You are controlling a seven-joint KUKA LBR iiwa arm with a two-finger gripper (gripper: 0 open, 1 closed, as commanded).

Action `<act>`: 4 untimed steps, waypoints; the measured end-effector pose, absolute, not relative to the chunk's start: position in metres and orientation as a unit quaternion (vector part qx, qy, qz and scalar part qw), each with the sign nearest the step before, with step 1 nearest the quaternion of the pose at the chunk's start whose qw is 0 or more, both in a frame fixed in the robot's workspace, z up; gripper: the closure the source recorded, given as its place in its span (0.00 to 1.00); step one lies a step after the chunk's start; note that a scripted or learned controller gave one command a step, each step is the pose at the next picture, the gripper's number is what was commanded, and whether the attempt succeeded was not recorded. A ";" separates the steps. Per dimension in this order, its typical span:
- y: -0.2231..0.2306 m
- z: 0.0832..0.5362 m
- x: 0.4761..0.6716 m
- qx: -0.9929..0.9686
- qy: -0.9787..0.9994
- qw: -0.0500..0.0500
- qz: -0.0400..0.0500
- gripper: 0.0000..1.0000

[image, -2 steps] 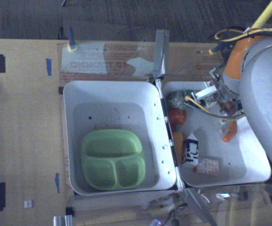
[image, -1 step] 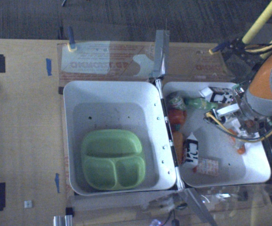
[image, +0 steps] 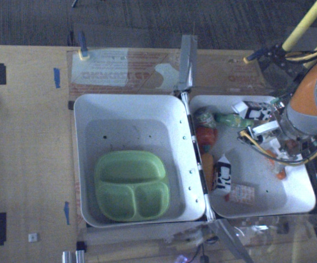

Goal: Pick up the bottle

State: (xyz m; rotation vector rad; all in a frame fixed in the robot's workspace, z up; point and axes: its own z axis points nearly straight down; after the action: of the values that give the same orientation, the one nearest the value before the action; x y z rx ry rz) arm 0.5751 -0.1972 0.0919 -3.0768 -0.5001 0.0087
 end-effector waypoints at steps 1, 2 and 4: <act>-0.224 0.241 0.527 -0.988 -0.155 0.001 0.002 0.00; -0.223 0.185 0.507 -0.963 -0.268 0.002 0.002 0.00; -0.189 0.085 0.504 -0.984 -0.177 0.001 0.001 0.00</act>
State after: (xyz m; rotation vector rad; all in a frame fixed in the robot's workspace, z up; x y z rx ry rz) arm 0.5040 -0.1886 0.0846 -3.0895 -0.5572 0.0028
